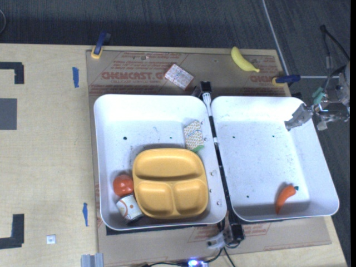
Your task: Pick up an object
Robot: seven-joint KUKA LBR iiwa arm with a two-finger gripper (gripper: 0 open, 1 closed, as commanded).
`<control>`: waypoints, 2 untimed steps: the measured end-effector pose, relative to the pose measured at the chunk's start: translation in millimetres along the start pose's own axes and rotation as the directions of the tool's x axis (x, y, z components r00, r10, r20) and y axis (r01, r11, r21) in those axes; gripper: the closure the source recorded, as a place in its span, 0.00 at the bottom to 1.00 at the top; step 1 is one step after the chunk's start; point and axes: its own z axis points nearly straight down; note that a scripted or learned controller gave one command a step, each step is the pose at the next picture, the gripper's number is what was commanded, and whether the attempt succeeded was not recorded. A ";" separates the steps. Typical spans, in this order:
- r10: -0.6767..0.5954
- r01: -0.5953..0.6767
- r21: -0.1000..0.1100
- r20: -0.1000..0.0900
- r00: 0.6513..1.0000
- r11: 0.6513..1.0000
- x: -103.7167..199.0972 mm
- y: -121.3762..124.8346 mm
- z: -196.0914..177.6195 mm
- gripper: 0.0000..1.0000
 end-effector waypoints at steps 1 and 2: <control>0.001 -0.001 0.000 0.000 1.000 1.000 22.4 -41.4 181.5 0.00; 0.000 0.000 -0.004 0.000 1.000 1.000 56.4 -70.1 192.5 0.00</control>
